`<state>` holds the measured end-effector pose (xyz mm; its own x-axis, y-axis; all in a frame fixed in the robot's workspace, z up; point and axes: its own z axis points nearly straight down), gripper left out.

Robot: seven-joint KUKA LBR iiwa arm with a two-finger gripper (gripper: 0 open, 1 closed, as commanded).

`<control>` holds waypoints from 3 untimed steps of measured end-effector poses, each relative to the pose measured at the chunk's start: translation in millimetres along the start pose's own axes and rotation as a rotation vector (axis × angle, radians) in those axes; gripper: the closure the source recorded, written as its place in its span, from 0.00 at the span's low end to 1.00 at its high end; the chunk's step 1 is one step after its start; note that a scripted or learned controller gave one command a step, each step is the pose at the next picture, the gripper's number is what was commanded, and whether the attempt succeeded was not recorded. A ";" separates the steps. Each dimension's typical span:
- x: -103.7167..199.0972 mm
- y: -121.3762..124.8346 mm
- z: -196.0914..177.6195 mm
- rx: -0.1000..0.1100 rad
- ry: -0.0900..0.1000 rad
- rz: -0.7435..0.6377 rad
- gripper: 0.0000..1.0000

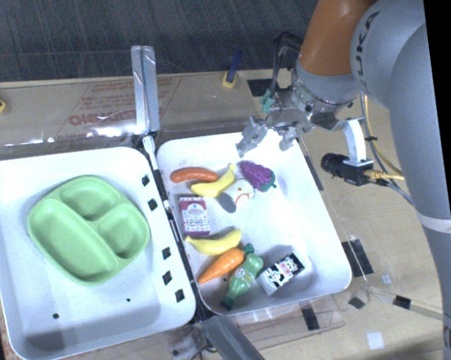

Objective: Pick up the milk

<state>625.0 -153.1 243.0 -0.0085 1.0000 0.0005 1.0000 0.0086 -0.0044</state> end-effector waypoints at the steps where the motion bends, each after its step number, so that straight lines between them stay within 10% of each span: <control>1: -26.9 -65.6 100.8 0.001 0.000 0.078 0.00; 2: -31.5 -146.6 110.1 0.000 0.001 0.155 0.00; 3: -40.9 -148.1 152.4 -0.001 0.002 0.040 0.00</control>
<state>476.6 -195.2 91.3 0.0310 0.9995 0.0020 0.9995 -0.0310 -0.0031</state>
